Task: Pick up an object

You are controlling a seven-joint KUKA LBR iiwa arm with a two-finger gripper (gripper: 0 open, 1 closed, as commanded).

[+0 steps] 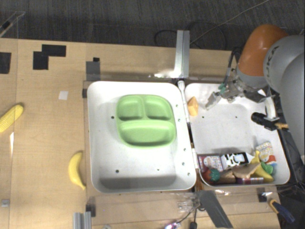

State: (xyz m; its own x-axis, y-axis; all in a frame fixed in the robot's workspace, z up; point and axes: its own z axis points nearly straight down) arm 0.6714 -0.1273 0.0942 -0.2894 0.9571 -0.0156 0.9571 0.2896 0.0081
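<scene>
Up at the far edge of the right bin [238, 128], the gripper [215, 98] hangs low over bare white floor; whether it is wide or narrow I cannot tell, and nothing shows in its grasp. Just left of it, against the wall between the bins, lies a small tan, bread-like piece [192, 106]. The other candidates sit heaped in the near right corner: a dark carton [224, 161] and mixed toy food [259, 168]. The green divided plate [145, 119] fills the left bin [100, 175]. Closing here would likely catch nothing, or nudge the tan piece harder against the wall.
</scene>
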